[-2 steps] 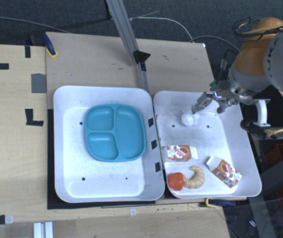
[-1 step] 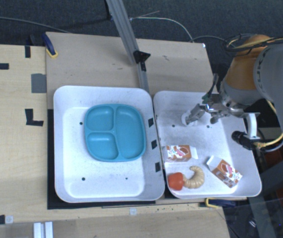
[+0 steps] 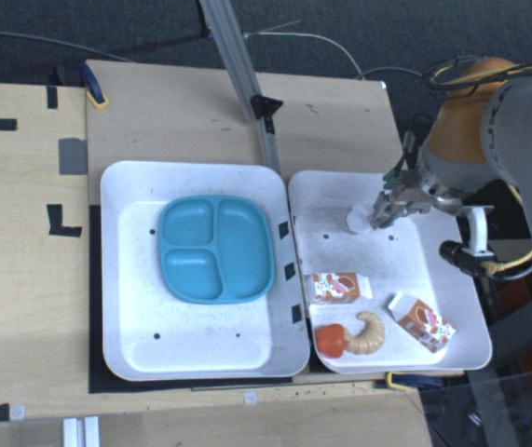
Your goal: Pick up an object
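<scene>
My gripper (image 3: 382,210) is low over the upper part of the right bin (image 3: 335,186), but I cannot tell its state. Near the bin's lower edge lie a croissant (image 3: 368,333) touching a red tomato (image 3: 332,340), a small carton (image 3: 336,287) above them and another carton (image 3: 423,321) to the right. The left bin (image 3: 121,250) holds a blue divided plate (image 3: 216,249).

cam: overhead, fixed | slanted down | both bins (image 3: 116,250) framed
</scene>
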